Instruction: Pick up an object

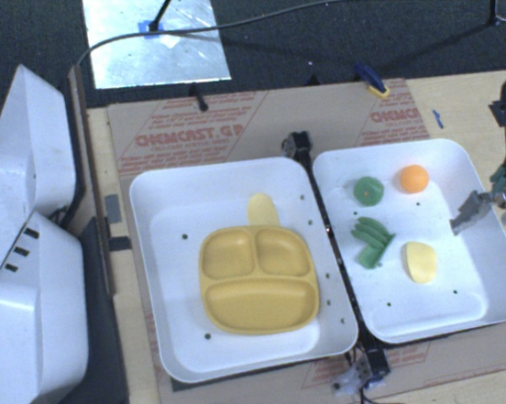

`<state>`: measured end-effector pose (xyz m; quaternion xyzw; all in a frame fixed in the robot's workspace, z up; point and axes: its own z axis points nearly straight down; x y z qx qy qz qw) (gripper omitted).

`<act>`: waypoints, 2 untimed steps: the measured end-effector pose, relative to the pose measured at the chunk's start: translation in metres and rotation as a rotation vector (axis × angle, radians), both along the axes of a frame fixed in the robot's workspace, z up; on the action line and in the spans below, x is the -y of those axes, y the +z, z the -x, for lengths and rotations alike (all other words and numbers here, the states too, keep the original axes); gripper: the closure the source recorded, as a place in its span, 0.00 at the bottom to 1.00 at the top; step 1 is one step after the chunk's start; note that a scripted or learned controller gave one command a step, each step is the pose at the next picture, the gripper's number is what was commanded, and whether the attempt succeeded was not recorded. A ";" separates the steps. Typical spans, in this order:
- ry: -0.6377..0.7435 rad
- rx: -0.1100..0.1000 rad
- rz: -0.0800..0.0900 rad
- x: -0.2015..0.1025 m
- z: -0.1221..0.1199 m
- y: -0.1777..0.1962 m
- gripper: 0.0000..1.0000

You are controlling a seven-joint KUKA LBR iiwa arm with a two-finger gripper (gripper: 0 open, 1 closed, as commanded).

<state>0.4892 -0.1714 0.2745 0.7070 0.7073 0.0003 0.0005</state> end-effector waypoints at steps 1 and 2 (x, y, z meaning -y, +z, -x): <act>-0.001 -0.004 -0.001 0.004 -0.008 -0.047 0.00; -0.001 -0.005 -0.001 0.007 0.002 -0.102 0.00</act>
